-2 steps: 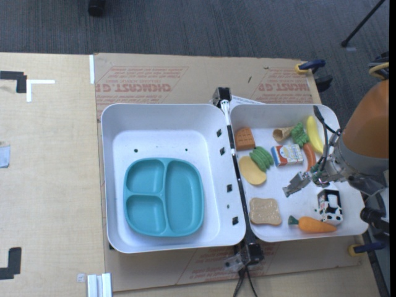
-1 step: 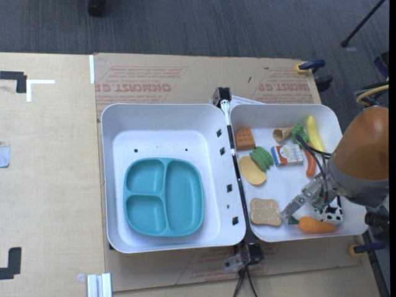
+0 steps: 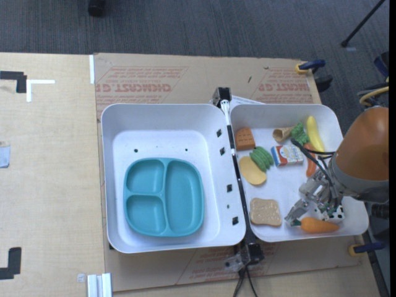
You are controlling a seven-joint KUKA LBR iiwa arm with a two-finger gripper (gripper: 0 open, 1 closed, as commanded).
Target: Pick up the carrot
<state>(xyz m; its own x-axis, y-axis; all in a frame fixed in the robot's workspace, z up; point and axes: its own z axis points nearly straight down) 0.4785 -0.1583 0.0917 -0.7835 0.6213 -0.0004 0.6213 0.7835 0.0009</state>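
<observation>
Your carrot (image 3: 318, 226) lies flat near the front edge of the right bin (image 3: 291, 114), close to its right corner. You can see its orange body well, but its right end is partly under the arm's tool. The gripper (image 3: 307, 208) hangs just above and a bit left of the carrot. It is a jumble of grey metal bits and black wires, so you cannot tell if it is apart or together. Nothing shows clearly between its tips. The carrot looks like it rests on the bin floor, not lifted.

Just left of the carrot sits a slice of toast (image 3: 265, 211). Farther back you see a yellow chip-shaped piece (image 3: 253, 171) with a green leafy thing (image 3: 262, 158) touching it. Behind those is a brown waffle-like block (image 3: 244, 138). A small box (image 3: 288, 154) with red and blue on it lies near the middle; its words are too small to read. A banana (image 3: 314, 133) and a green veggie (image 3: 300, 132) sit at the back right, next to a little tan cone (image 3: 282, 133). The wires cross over part of them.

The big orange band (image 3: 370, 144) of the arm is cut off at the right side of the view.

The left bin (image 3: 162, 115) holds a teal plate (image 3: 164, 197) with three parts
</observation>
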